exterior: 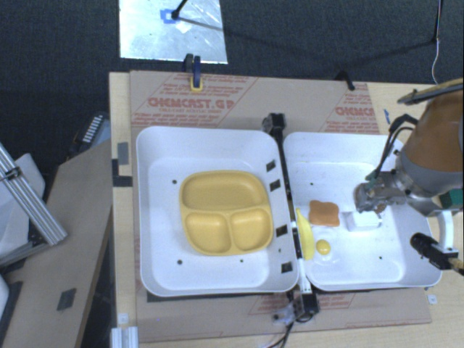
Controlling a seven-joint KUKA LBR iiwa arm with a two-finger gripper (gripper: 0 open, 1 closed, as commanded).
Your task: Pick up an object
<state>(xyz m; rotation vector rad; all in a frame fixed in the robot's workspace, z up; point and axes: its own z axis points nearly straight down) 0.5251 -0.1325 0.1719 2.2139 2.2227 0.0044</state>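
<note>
Two bins; pincer (368, 200) over right bin (348, 270), jaw state indiscernible. Approach step. Toast piece (324, 213) just beside: next, descend, align.

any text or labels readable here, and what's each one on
"CHEMCAST GP", red print on the brown sheet behind the left bin.
The same red print repeats behind the right bin, at, too blurred to read whole.
</note>
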